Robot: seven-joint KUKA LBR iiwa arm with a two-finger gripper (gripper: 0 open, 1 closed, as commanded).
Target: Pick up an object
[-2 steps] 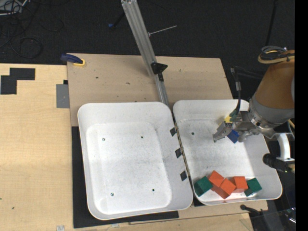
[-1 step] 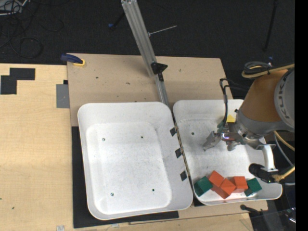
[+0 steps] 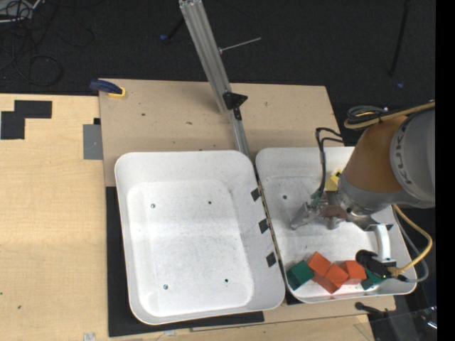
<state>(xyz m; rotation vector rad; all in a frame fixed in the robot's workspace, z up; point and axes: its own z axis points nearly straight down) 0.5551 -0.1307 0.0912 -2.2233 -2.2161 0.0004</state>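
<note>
Wooden bench (image 3: pixel 284 112), two white bins. Gripper (image 3: pixel 307 215) over right bin (image 3: pixel 284 172), jaw state indiscernible. Approach step; blocks (image 3: pixel 328 272) lie toward 5 o'clock, needing descent there.

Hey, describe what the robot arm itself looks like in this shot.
The arm is a thick rounded grey cylinder with a broad orange band above the wrist. A black cable and a yellowish cable loop beside it. Its hand is small, dark grey metal.
</note>
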